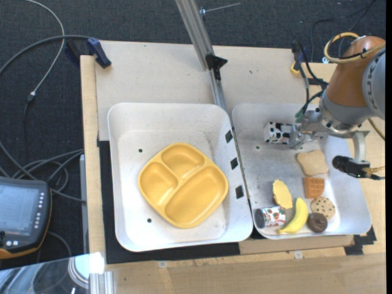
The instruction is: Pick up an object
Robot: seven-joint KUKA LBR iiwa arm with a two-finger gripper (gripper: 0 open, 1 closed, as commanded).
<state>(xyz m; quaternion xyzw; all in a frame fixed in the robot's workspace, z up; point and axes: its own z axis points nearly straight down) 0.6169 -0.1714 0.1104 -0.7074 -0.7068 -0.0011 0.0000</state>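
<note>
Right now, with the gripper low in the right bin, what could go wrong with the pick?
1. The gripper sits at the edge of the black-and-white cow toy, so it may push the toy aside rather than grasp it.
2. The toast lies just below the gripper and could get knocked.
3. The toy is near the bin wall, leaving little room.

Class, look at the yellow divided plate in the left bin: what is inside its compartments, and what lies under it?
The yellow divided plate shows three compartments, each bare yellow with nothing in it. It rests flat on the left bin floor. The floor directly beneath it is covered, so anything there cannot be seen.
</note>
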